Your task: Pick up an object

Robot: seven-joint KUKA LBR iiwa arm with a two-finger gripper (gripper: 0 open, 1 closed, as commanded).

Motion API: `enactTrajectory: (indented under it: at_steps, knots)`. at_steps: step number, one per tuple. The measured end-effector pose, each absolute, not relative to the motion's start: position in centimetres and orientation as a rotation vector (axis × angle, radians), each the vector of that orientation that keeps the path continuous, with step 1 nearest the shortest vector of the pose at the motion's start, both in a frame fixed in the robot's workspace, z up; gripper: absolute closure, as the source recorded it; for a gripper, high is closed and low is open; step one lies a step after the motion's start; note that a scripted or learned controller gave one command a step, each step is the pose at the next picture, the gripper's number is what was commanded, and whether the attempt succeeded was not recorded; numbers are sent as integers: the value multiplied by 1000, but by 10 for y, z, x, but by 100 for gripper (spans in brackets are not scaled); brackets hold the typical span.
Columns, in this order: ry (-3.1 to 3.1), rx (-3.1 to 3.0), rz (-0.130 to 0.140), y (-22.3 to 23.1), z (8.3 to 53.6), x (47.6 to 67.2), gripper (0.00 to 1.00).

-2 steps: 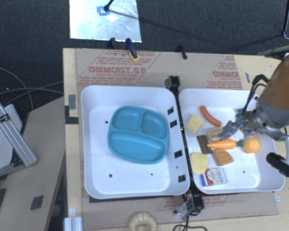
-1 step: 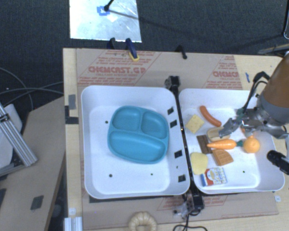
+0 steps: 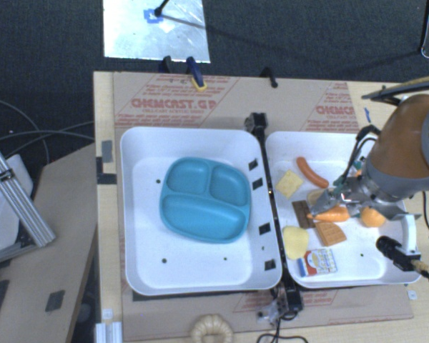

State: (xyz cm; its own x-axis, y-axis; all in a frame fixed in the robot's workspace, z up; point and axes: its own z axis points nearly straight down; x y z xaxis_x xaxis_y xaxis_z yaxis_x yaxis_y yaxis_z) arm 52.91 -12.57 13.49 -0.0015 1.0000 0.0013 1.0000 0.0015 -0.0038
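- We see the two-finger gripper (image 3: pixel 334 200) low in the right white bin (image 3: pixel 343 143), but its tips merge with the toy food under it, so whether it is released, clenched or grasping we cannot tell.
- Directly under the gripper lies an orange carrot-shaped toy (image 3: pixel 333 215), touching or nearly touching it; contact is too blurred to call.
- At the gripper's 3 o'clock a small round orange piece (image 3: pixel 372 218) is partly covered by the wrist.
- At 9 o'clock a dark brown flat rectangular piece (image 3: pixel 302 214) lies just beside the carrot; at 6 o'clock sits a tan toast-like square (image 3: pixel 330 234).
- At 11 o'clock we find a red-orange sausage-shaped toy (image 3: pixel 313 172), and further toward 10 o'clock a pale yellow cheese-like wedge (image 3: pixel 289 184).
- At 7 o'clock a pale yellow rounded lump (image 3: pixel 295 241) rests near the divider, with a small printed red, white and blue packet (image 3: pixel 319 262) beside it.
- The grey arm with its orange band (image 3: pixel 407 145) comes in from 3 o'clock, cut off by the picture's edge, and hides the bin's right wall.
- Well apart at 9 o'clock, the left white bin (image 3: pixel 146 263) holds a blue plastic divided plate (image 3: pixel 205 198).
- Both bins rest on a brown cardboard sheet with red lettering (image 3: pixel 173 98).
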Motion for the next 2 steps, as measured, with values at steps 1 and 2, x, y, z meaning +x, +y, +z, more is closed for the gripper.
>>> enactTrajectory:
  at_steps: [1, 2]
  knots:
    - [-2240, -2239, -17, -129, 106, 536, 0]
    - [-2239, -2233, -22, -127, 116, 537, 100]
